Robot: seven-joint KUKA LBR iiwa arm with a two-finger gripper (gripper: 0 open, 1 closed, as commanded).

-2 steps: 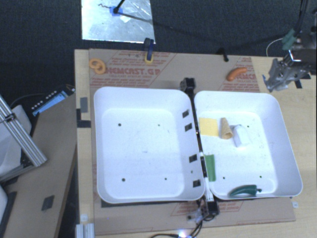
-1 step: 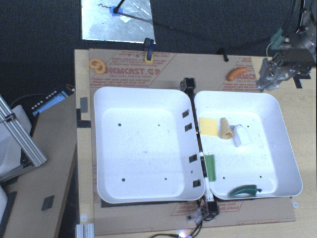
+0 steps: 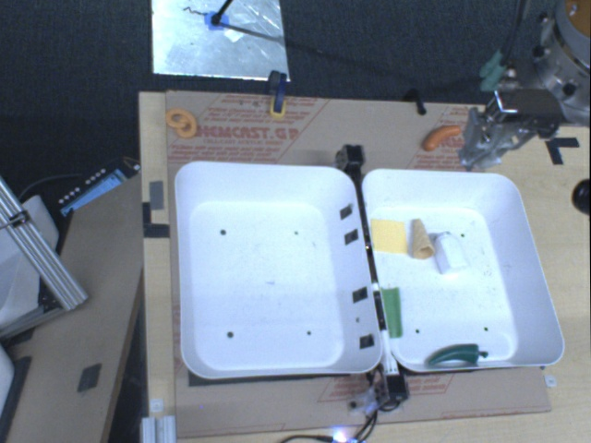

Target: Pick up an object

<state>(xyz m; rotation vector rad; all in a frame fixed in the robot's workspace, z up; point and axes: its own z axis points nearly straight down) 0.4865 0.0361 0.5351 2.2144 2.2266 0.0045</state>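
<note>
Green curved thing (image 3: 452, 354) at right bin's (image 3: 531, 238) near edge looks light, rigid, grab mid-body; pincer (image 3: 487, 141) beyond its far rim, can't tell its state.

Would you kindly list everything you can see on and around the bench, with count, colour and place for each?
Bins: two, white, side by side on the bench.
Sponge: one, yellow, right bin near its left wall.
Cone-shaped piece: one, tan, right bin, beside the sponge.
Block: one, white, right bin, right of the cone-shaped piece.
Strip: one, green, right bin along its left wall.
Curved object: one, dark green, right bin at the near edge.
Ring: one, orange, on the board beyond the left bin.
Orange object: one, orange, on the board beyond the right bin.
Foil sheet: one, silver, on the dark floor beyond the bench.
Gripper: one, grey, above the right bin's far edge.
</note>
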